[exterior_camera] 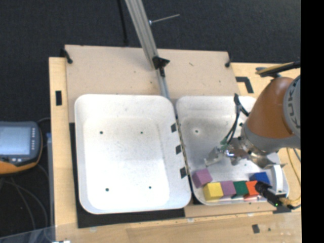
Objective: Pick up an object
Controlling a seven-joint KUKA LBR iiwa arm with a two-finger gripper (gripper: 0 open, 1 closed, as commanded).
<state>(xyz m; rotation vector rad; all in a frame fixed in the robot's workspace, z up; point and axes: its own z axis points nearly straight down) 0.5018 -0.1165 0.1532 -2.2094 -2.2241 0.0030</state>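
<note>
Along the near wall of the right bin (202, 108), a row of small matte blocks: yellow cube (213, 191), purple block (228, 188) beside it, then green block (239, 188), orange block (250, 190) and, slightly behind, blue block (260, 178). Just left of the row and a little farther in, a lilac cube (202, 177), tilted, apart from the yellow one. Flat faces, sharp edges, no print on any of them. Above and behind the blocks, the gripper (218, 155), metallic, hanging over bare bin floor, touching none of the blocks; finger spread too blurred to tell, nothing visibly gripped. Glossy orange band (268, 110) on the wrist, with part of a dark letter at the edge, unreadable. To the left, the other white bin (126, 103), smooth plastic, rounded corners, speckled floor. Farther back, pale wooden board (116, 70) and a slanting ribbed aluminium rail (142, 24) against dark carpet.
</note>
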